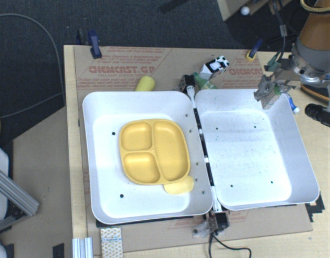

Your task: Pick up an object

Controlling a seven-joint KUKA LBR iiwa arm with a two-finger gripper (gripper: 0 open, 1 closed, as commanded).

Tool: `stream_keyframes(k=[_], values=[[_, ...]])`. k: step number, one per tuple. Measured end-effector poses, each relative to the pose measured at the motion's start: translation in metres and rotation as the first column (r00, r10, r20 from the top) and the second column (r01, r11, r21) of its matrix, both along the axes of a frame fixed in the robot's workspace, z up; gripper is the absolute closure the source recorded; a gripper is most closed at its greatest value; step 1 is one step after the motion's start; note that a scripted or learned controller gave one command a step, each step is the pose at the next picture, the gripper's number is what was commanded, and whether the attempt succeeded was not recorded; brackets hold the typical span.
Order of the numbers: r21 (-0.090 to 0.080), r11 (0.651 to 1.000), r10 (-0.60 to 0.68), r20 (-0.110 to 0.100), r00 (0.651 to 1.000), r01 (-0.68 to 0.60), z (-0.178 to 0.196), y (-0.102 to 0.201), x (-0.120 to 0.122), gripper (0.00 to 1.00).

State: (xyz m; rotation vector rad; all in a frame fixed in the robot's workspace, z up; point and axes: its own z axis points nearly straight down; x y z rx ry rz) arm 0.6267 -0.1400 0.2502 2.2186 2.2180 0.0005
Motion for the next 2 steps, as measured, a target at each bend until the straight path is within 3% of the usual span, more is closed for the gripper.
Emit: stream_keyframes(k=[1, 2], values=[[0.002, 1.000, -0.001, -0.006, 1.000, 0.001, -0.020, -0.069, -0.016, 1.00], [0.005, 1.000, 0.002, -0.006, 1.000, -0.002, -0.052, 0.015, -0.030, 1.00]])
